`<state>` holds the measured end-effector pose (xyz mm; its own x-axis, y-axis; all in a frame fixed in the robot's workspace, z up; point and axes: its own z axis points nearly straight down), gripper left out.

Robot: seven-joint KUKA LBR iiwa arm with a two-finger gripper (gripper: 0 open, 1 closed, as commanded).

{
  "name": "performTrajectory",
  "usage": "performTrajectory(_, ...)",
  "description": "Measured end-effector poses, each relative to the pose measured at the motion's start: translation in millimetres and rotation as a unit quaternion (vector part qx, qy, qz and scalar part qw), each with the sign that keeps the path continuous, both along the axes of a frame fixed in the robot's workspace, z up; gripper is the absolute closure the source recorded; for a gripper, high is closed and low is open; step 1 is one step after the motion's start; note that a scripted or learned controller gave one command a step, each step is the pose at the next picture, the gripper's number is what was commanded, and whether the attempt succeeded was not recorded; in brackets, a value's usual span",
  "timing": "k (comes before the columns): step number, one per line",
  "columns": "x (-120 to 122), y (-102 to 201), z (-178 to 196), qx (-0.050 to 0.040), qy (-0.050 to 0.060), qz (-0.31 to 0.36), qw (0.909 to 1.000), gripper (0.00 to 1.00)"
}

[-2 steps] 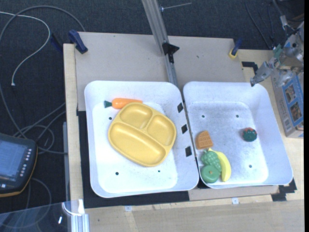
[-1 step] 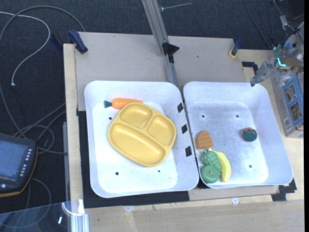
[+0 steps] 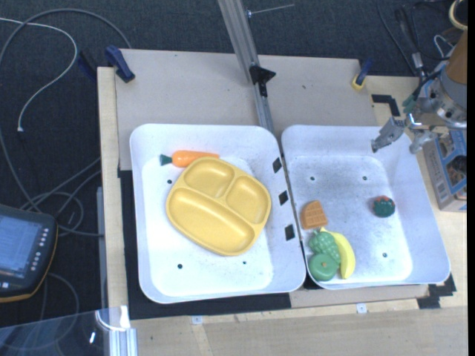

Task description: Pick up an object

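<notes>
While reaching in from the right, arm (image 3: pixel 454 87) hangs over the far right corner of the right bin (image 3: pixel 415 199), wrist tilted down. Left bin (image 3: pixel 148 199): yellow divided plate (image 3: pixel 219 205) at centre, toy carrot (image 3: pixel 191 156) by the far edge. Right bin: orange waffle piece (image 3: pixel 314 215), green grapes (image 3: pixel 324 243), green apple (image 3: pixel 322 266) and banana (image 3: pixel 344 254) clustered at the near left corner; red-green strawberry (image 3: pixel 383 206) mid-right. Gripper (image 3: pixel 403 134) fingers spread apart, grasping nothing, above the bin's far right rim.

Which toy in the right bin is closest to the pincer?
The small red-and-green toy, lying alone mid-bin; the others cluster at the bin's lower-left corner, farther from the pincer.
</notes>
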<state>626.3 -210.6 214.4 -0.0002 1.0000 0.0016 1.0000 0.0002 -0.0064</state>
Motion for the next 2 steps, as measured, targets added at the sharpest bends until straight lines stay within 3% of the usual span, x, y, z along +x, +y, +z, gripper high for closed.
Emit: performTrajectory(2,-5.0,9.4,-119.4,0.0006,0.001,0.000,1.0000,0.00)
